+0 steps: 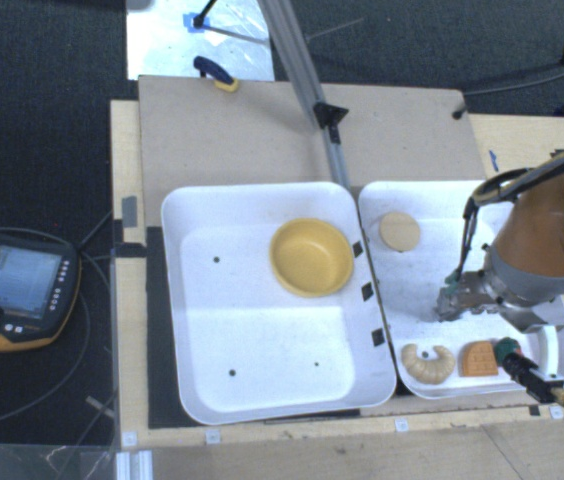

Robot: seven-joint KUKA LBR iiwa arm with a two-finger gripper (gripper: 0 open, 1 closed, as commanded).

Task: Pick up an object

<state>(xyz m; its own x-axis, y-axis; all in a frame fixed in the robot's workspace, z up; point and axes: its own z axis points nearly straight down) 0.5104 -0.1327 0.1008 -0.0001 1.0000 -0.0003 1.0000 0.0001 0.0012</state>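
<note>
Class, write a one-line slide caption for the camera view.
Arm's claw low in right bin near croissant, biscuit, round disc; yellow bowl in left bin.

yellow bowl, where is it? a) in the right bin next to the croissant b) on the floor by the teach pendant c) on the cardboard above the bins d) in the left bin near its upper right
d: the yellow bowl sits inside the left bin, toward its upper right corner, while the croissant lies in the right bin.
</note>
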